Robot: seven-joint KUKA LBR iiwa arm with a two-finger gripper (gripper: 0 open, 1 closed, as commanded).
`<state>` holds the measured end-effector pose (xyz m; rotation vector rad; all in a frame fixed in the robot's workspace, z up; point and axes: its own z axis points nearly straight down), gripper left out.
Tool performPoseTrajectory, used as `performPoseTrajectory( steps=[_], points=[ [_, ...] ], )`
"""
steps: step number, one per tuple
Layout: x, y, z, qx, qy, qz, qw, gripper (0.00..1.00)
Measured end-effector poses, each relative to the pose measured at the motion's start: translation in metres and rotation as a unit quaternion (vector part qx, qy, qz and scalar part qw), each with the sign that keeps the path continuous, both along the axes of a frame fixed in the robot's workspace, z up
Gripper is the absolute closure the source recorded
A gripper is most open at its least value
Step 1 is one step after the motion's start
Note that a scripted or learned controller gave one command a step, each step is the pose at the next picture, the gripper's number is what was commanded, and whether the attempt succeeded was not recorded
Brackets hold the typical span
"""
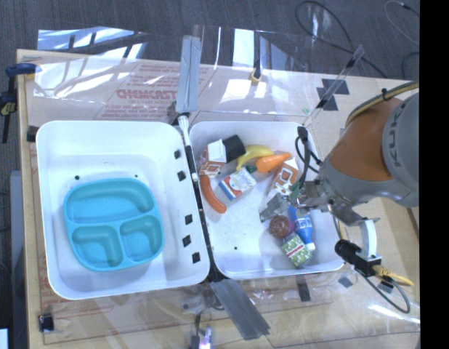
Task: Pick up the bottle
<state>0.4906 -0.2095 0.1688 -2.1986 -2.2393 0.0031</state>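
I count two white bins side by side on the surface [101, 97]. The left bin [50, 195] has one blue plate [112, 222] in it, and the plate has three parts. The right bin [239, 257] has a pile of toy food and small things.

In that pile I see one yellow banana [255, 153], one orange carrot [272, 162], one red hot dog [212, 193], one small carton [235, 185], one black and white block [224, 148], one brown round thing [280, 226] and one green packet [297, 250]. There is one bottle [304, 227]. It is blue with a white cap, and it lies near the right wall of the right bin, between the brown round thing and the green packet, touching or nearly touching them.

My arm [370, 158] comes in from the right. It is grey with one orange band. My hand [296, 196] is down in the right bin, just above the bottle. I cannot tell if my hand is clenched or released, and I do not see the bottle in it.

The surface is light wood with clear plastic sheets over it. One blue clamp [14, 70] sits on its far left edge. The floor [101, 6] past the surface is dark grey carpet, with thin black cables [322, 20] on it.
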Motion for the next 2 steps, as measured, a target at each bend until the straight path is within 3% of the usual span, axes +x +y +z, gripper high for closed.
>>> performPoseTrajectory(
  steps=[1,2],
  points=[
    [0.046,0.028,0.032,0.0,-0.001,0.056,0.9984,0.0],
    [0.021,-0.001,0.027,0.0005,0.0,0.122,0.9925,0.0]
  ],
)
